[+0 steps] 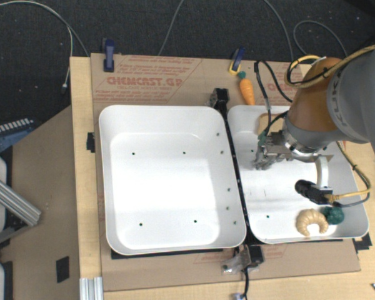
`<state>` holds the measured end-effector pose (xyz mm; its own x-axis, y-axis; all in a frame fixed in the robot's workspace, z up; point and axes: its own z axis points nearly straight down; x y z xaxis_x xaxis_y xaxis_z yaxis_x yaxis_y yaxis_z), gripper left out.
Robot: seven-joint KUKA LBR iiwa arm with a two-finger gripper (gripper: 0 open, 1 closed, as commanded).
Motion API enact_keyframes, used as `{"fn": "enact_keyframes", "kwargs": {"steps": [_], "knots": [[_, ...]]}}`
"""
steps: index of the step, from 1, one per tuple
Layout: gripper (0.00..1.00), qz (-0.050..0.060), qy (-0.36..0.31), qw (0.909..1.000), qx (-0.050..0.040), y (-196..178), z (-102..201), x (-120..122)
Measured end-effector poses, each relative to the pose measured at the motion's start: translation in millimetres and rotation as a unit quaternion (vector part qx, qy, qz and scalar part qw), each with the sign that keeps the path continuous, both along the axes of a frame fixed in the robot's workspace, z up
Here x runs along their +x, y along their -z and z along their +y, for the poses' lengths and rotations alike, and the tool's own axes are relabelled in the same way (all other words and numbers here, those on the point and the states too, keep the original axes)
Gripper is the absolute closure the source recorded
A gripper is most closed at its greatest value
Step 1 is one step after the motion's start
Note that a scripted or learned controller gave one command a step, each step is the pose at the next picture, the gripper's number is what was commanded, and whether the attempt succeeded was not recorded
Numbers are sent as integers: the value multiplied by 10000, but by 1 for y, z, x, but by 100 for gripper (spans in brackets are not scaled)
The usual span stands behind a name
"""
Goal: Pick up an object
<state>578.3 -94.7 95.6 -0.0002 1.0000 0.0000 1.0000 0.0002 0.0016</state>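
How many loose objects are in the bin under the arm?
2. A tan croissant-shaped piece lies near the bin's front edge, with a teal object close beside it. The arm covers part of the bin, so more may be hidden.

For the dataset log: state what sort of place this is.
Probably a robotics lab bench: two white bins on a cardboard sheet, a grey arm reaching in, cables trailing over dark carpet.
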Motion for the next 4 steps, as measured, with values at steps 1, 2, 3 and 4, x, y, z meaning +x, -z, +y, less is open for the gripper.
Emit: {"fn": "enact_keyframes", "kwargs": {"steps": [1,2,3,4], "knots": [[100,-45,-191,9998,-4,-119,3,-30],[100,5,-27,10000,6,-114,64,-15],[100,-1,-1,10000,0,-131,56,-2],[100,-6,-18,10000,3,-161,108,-3]]}}
